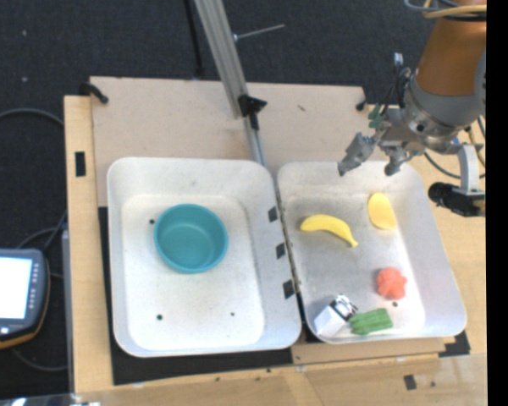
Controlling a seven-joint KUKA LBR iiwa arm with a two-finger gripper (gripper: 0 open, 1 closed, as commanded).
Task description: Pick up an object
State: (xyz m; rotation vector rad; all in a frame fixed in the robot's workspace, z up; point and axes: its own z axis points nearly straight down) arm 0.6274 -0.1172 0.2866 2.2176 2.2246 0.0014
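My gripper (374, 161) hangs open above the far edge of the right bin (436, 227), its two fingers spread with nothing between them. Below it in that bin lie a yellow lemon-shaped piece (382, 211) and a yellow banana (328, 228). Nearer the front of the bin sit a red lumpy object (391, 282), a green object (371, 321) and a small white and grey item (334, 313). A teal bowl (191, 238) sits in the left bin (135, 311).
A slanted metal post (229, 57) rises from the bench behind the bins, its base between them. A tablet-like screen (8, 290) sits off the bench at the far left. Cables trail at the right by the arm.
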